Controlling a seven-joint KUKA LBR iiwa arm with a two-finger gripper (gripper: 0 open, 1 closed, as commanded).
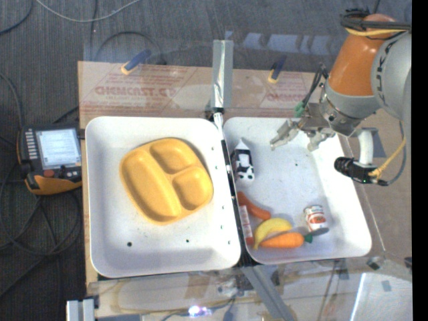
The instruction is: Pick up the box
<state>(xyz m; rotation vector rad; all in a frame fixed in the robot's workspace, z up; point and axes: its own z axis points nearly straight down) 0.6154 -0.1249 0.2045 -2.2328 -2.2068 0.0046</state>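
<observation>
Bare floor mid right bin point(294, 179); clutter point(281, 233) along its near edge

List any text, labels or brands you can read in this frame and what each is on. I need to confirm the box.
"CHEMCAST": red print on the brown board behind the left bin; the rest is too faint to read.
Letters on the arm: cut off and blurred.
Can label: too small.
Box: black and white print, no readable words.
Pendant screen: blurred.

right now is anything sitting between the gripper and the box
Nothing visible is. The gripper hangs over the right bin's far end, and the black-and-white box stands by the bin's left wall, with bare white floor between them.
</observation>
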